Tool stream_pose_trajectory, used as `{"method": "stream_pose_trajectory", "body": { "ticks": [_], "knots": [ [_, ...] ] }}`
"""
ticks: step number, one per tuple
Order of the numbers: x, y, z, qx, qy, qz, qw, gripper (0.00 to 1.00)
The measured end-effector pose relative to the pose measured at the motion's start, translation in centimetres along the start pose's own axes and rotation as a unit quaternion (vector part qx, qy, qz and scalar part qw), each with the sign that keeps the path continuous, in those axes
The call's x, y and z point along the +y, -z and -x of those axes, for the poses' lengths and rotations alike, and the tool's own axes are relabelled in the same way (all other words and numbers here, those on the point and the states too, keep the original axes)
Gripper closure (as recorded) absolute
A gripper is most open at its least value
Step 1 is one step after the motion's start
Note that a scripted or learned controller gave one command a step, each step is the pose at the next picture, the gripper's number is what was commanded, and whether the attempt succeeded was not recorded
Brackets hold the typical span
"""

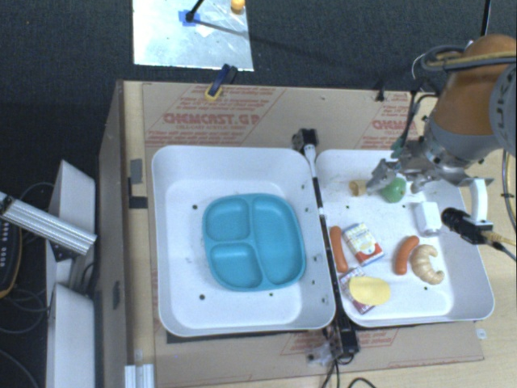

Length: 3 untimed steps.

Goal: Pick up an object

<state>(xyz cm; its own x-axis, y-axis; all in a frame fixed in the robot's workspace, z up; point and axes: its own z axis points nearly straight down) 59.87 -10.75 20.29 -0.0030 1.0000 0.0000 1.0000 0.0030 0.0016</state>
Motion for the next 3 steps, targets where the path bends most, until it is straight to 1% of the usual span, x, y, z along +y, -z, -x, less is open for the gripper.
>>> {"method": "stream_pose_trajectory", "body": {
  "ticks": [1,2,3],
  "knots": [
    [-2.4,-10.7,6.8,0.000,0.000,0.001,1.0000,0.00],
    [-6.0,-11.9,6.0,0.000,-0.001,-0.001,1.0000,0.00],
    [-5.9,-10.8,6.0,0.000,0.000,0.001,1.0000,1.00]
  ]
}}
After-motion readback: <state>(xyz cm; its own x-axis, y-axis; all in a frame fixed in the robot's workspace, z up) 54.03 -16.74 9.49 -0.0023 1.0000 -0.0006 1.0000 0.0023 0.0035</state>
